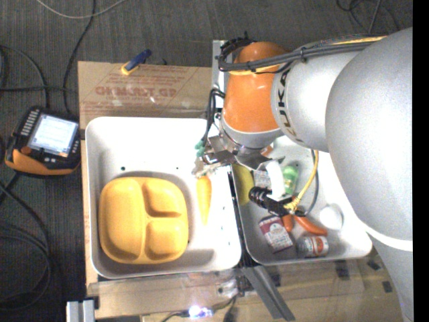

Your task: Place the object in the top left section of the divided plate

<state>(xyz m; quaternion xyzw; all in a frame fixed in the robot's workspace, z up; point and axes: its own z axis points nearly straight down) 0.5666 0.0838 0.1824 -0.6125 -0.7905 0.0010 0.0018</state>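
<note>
On the far left, off my desk, a teach pendant (45,141) lies on the floor with its screen lit, well apart from anything I touch. Next comes the left bin (134,129), and in it the yellow divided plate (143,219), sitting low and toward the bin's front; its top left section is bare as far as I can see. Just beside the plate's right rim lies a long orange thing, a carrot (203,198) by the look of it, lengthwise on the bin floor with its upper end right under my claw (209,158). I cannot tell how my claw stands, since my own wrist hides it, so I will not claim a hold on the carrot. That is my chief worry: if I rise with a poor grip on one tip, the carrot may swing, slip, and drop back in the bin or land in the wrong section. The raised plate rim lies between the carrot and its goal, so a low carry could knock the plate askew. The wall between the bins is close on my right too. Further right, the right bin (352,247) holds a clutter of small packets and bottles (276,233), none in my path.
</note>
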